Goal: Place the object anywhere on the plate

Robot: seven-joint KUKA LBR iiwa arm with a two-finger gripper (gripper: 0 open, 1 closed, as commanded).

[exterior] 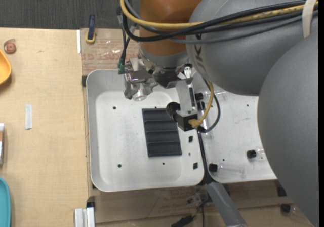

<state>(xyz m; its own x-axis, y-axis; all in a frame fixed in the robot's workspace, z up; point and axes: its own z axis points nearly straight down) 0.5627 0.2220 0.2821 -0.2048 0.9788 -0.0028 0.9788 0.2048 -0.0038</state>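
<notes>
Current step, as judged: approach or pick-up over the left bin (96, 135); nothing is seen to be carried, so placement has not begun. The gripper (151, 82) sits at the upper middle of the frame, over the far part of the left bin and beneath the orange band and wrist housing. The arm's own body covers it from above, so it cannot be determined whether it is open or closed, or whether it has hold of anything. The most likely task object is the black ribbed slab (162, 133), lying flat at the centre of the left bin floor, just below the gripper in the frame; contact between the two cannot be confirmed. No item can be identified with certainty as the plate. Candidates are an orange curved edge (3, 71) at the far left and a teal curved edge (3, 201) at the lower left, both on the wooden bench (45, 160), well apart from the bin. The next move calls for a confirmed grasp on the slab, then a lift clear of the bin wall before travel toward the left of the frame. Obstructions: the yellow cable and black fitting (188, 121) hang beside the slab's upper right corner and may foul it. The right bin (238, 114) holds small dark pieces (251, 154) near its lower edge. A blue-handled clamp (91, 27) stands above the left bin.
</notes>
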